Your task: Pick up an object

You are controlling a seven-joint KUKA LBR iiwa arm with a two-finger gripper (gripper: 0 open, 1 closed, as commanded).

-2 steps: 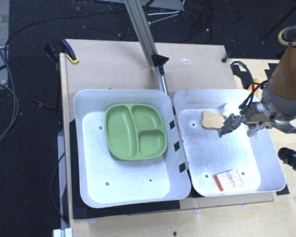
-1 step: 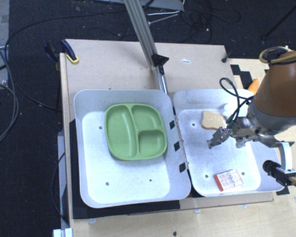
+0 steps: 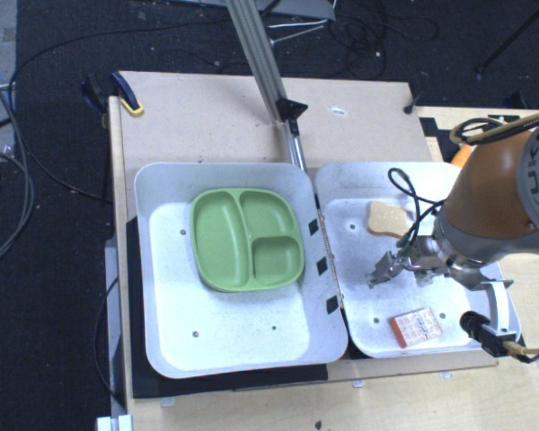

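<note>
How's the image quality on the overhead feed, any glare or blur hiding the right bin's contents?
Camera view: soft and grainy overall, evenly lit, no harsh glare on the right bin; the tan piece and the small red-and-white packet read clearly, while the gripper is small, dark and blurred at its tip; the green divided plate in the left bin is well exposed.

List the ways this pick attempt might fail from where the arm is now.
1. The gripper hangs over bare floor of the right bin, between the tan piece and the red-and-white packet; closing here would likely grab nothing.
2. The packet lies flat, so the fingers may slide over it.
3. The tan piece sits near the bin's far wall; a push might wedge it there.
</note>
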